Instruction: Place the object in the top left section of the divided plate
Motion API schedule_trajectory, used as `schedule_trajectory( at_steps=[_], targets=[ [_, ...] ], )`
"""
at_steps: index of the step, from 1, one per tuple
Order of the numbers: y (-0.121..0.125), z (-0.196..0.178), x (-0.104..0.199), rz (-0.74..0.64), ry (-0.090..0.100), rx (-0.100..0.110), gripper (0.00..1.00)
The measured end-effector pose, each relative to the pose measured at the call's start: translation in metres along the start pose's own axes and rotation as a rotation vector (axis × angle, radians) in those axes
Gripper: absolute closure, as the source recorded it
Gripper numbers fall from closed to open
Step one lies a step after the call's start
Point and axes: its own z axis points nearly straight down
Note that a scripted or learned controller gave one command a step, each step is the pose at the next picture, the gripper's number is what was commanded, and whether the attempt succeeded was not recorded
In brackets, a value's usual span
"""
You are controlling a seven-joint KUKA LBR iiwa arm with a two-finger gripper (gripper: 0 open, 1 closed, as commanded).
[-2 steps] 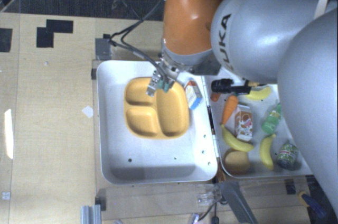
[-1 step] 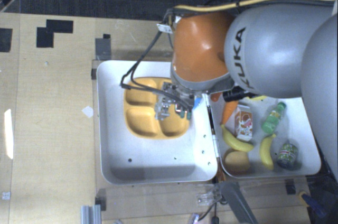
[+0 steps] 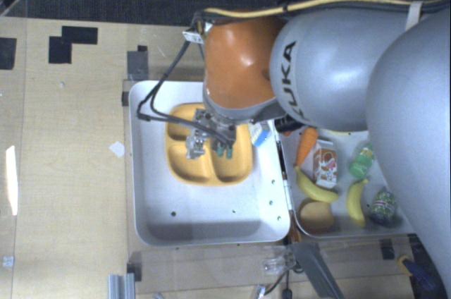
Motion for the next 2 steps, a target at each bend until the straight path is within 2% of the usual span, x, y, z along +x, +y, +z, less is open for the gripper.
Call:
schedule_trajectory(
  at_steps=[1,2],
  targets=[
    [0.0,0.0,0.0,0.001,0.0,0.0,0.0],
    [0.001,-0.013,-0.002,-0.001,-0.007,-0.006,1.0]
  ],
)
